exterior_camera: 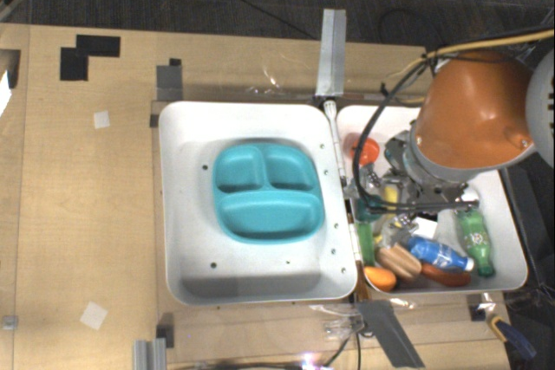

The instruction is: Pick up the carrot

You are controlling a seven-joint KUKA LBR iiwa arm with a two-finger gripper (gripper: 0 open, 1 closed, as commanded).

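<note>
Seen from above, a wooden desk (pixel 78 212) carries two shallow white bins side by side. The left bin (pixel 186 273) holds a teal divided plate (pixel 267 191) near its middle. The grey arm with its orange band (pixel 473 113) reaches in from the right over the right bin (pixel 507 251). Its end effector (pixel 399 191) hangs low over that bin's left part, amid black cables; I cannot tell how it is set. The carrot (pixel 365 150), orange, lies near the bin's upper left, just beside the end effector and partly behind a cable. Along the bin's near edge lie a blue bottle (pixel 440 254), a green bottle (pixel 475 240), a tan bread roll (pixel 400 260) and a small orange fruit (pixel 379 277)
</note>
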